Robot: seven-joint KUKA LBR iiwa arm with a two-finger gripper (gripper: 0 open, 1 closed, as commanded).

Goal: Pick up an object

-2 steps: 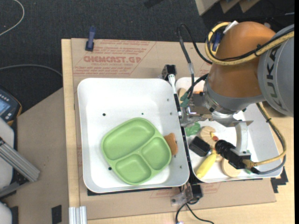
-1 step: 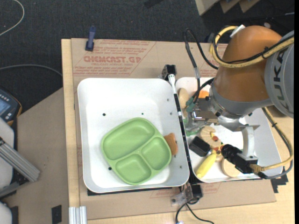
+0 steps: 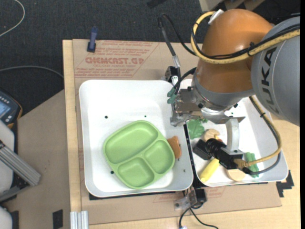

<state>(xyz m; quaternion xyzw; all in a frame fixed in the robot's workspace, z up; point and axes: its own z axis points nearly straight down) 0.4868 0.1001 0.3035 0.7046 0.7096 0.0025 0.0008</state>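
Overhead camera, looking down at a slant: my arm (image 3: 267, 66) comes in from the right. Its orange band bulks over the right bin (image 3: 274, 149), hiding most of that bin's far half. My gripper (image 3: 191, 109) hangs below the wrist, over the seam where the two bins meet, at the right bin's far left corner. My own wrist covers it from above, so I cannot tell whether it is spread or pressed together, nor whether it touches anything. Just under it, in the right bin, a crumpled green piece (image 3: 195, 127) peeks out, partly covered. Nearer the camera a yellow piece (image 3: 208, 169) lies close to that bin's left wall, and beside it a tan round thing (image 3: 233, 174) sits at the front rim, half hidden. A pale beige lump (image 3: 212, 136) shows between the yellow and the green; what it is, I cannot make out. A second bit of green (image 3: 252, 159) sits toward the front right, too small to name. In the left bin (image 3: 90, 128), a green divided plate (image 3: 138, 152) with three compartments lies flat in the front half. A small brown thing (image 3: 176, 147) sits just beside the plate's right edge, near the bin's right wall. Both bins rest on the bench (image 3: 71, 128), whose tan top carries red lettering beyond the left bin.
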